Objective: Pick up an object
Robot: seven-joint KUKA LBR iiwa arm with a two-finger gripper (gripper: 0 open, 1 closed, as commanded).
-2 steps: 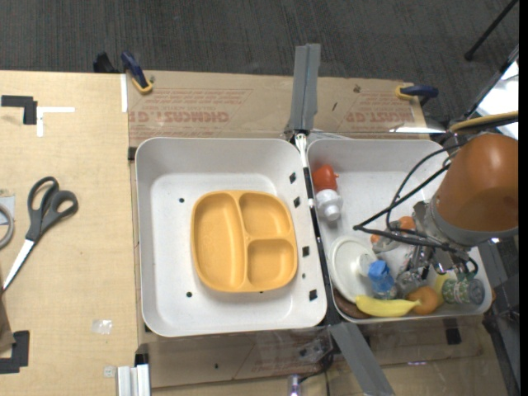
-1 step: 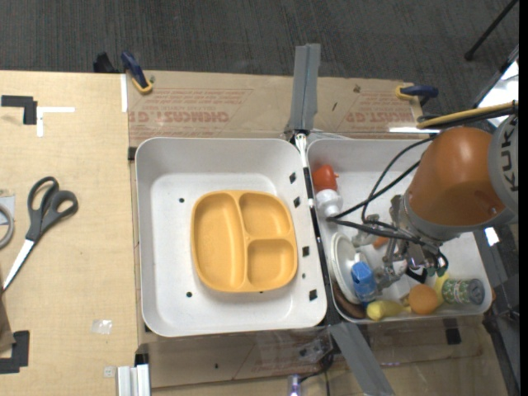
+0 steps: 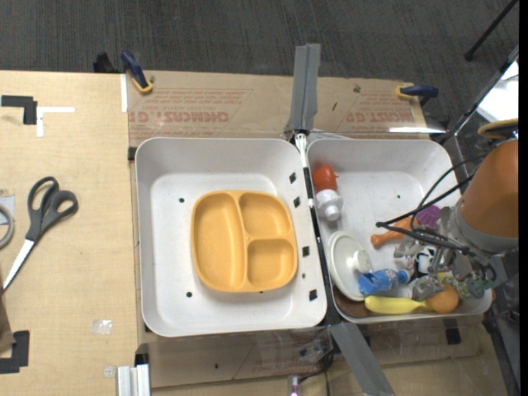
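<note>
You'll see the gripper [image 3: 429,264] low in the right bin [image 3: 375,151], just above the banana [image 3: 394,305]; I can't tell its grip. A yellow plate [image 3: 244,241] sits left of that banana

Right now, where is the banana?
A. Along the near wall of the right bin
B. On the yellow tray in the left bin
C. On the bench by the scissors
A: the banana lies along the right bin's near wall, beside an orange ball.

smooth, slightly glossy plastic: the orange divided plate [image 3: 245,240] and both white bins [image 3: 148,221]. the bench [image 3: 66,320] looks like matt pale wood, the sheet [image 3: 214,110] behind matt brown cardboard. the scissors [image 3: 37,221] have black plastic handles, metal blades.
</note>
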